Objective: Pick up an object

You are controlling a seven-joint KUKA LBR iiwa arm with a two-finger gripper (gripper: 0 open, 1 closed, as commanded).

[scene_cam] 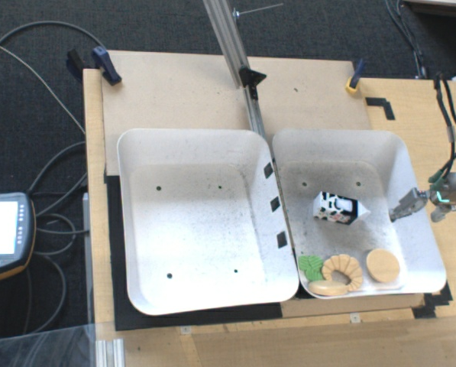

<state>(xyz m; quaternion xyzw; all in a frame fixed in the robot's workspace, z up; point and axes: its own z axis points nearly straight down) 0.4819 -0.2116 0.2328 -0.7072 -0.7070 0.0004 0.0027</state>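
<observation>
The right bin holds a small black-and-white box near its middle. Along its front edge lie a green leafy piece, a tan ribbed pastry-like piece and a round tan disc. My gripper reaches in over the right rim of this bin. It sits to the right of the black-and-white box, apart from it, and above the tan disc in the view. Nothing shows in its grasp.
The left bin lies beside the right one, with black clips along their shared edge. A metal pole slants over the back of the bench. Blue and yellow clamps hold the board's far corners. Cables hang at the right.
</observation>
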